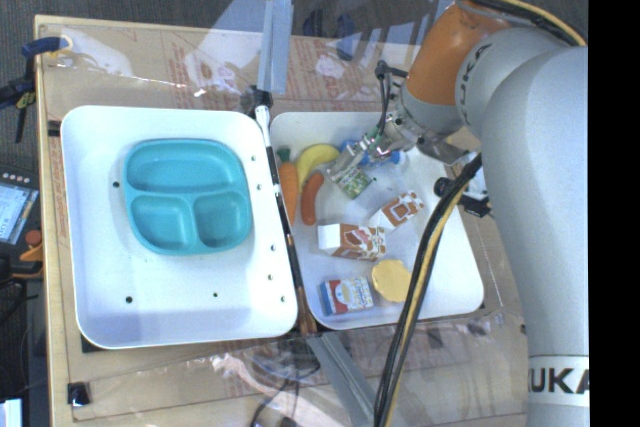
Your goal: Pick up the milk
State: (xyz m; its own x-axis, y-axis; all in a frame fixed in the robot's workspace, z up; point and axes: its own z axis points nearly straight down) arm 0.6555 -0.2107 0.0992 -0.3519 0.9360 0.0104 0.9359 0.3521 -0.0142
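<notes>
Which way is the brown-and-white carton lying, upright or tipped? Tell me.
Tipped. The brown-and-white carton lies on its side on the right bin's floor, its long face up.

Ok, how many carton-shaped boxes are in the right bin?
3. One brown-and-white carton lies mid-bin, a second just right of it, and a blue-and-red one near the front edge. The arm may hide others.

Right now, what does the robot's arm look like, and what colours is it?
The arm is big, round and smooth, mostly light grey. Above its wrist sits an orange band. A black cable hangs along it, and a yellow-and-black one curves over the top. Black letters are printed low on the grey shell. The gripper at the tip is small, made of metal and dark parts.
</notes>
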